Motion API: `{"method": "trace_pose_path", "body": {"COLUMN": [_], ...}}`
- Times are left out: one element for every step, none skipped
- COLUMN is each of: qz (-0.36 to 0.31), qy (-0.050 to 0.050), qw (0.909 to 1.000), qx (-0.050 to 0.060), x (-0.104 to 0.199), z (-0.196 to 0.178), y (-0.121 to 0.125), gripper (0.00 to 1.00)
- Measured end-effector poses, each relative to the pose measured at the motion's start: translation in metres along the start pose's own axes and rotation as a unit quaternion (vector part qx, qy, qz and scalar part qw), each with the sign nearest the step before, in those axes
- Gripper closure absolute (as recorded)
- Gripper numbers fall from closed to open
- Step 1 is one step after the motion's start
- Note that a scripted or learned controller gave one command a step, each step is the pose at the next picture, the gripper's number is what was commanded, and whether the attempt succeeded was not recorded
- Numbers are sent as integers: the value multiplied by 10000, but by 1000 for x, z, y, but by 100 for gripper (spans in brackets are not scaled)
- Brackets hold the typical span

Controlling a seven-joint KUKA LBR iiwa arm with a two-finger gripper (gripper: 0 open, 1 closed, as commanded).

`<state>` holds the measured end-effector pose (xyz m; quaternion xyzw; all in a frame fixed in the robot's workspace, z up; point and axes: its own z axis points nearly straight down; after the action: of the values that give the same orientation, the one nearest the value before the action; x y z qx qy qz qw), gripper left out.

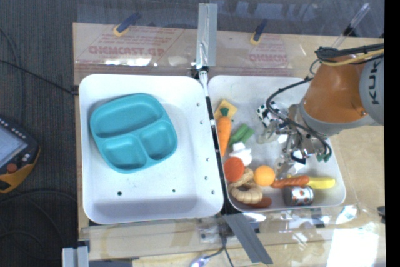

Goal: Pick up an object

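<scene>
While the gripper (294, 153) hangs low in the right bin (334, 197) above the orange ball (264, 176), finger state unreadable; approach step, descent and closing likely next.

The arm (350, 90) is grey with a broad, rounded orange band above the wrist and black lettering on its grey casing. Black cables loop from it toward the metal-framed gripper (294, 150), where thin wires tangle
</scene>
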<state>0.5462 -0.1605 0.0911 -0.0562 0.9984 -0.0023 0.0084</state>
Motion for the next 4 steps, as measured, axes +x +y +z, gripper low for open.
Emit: {"method": "trace_pose_path", "body": {"qz": [-794,-624,-1116,-1125], "qy": [18,-9,-8,1], "qw": [9968,9981,9938,9936], "qx": [-45,-1,-21,-19], "x": [-17,45,-39,10], "z": [2,-1,1,0], "y": [-60,-57,44,30], "gripper": [0,0,0,0]}}
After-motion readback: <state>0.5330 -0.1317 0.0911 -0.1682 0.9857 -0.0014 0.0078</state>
